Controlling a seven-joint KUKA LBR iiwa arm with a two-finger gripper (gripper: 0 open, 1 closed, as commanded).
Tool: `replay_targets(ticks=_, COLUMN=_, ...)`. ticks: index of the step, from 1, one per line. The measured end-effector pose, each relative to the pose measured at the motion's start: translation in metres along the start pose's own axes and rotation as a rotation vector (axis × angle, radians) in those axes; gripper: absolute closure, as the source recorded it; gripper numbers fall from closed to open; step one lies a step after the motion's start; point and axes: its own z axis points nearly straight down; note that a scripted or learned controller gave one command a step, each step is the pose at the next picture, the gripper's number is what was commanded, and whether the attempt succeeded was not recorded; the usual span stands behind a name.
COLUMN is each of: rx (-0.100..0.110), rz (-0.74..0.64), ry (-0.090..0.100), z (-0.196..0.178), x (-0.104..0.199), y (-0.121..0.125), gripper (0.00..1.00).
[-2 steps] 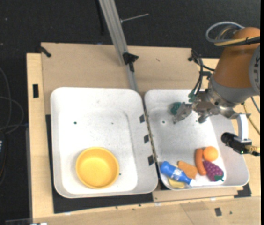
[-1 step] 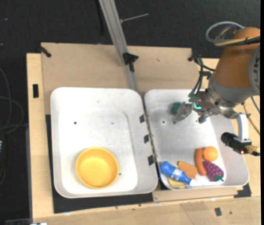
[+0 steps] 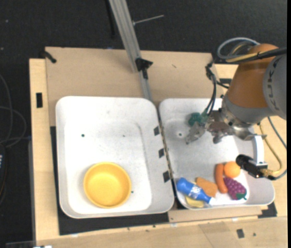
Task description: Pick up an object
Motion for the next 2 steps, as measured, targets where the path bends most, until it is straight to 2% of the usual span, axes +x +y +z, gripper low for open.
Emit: replay_targets(ticks=2, rx=-0.002, rz=0.000, ry=0.000, z=0.095, x=-0.003, y=-0.005, gripper=0.00)
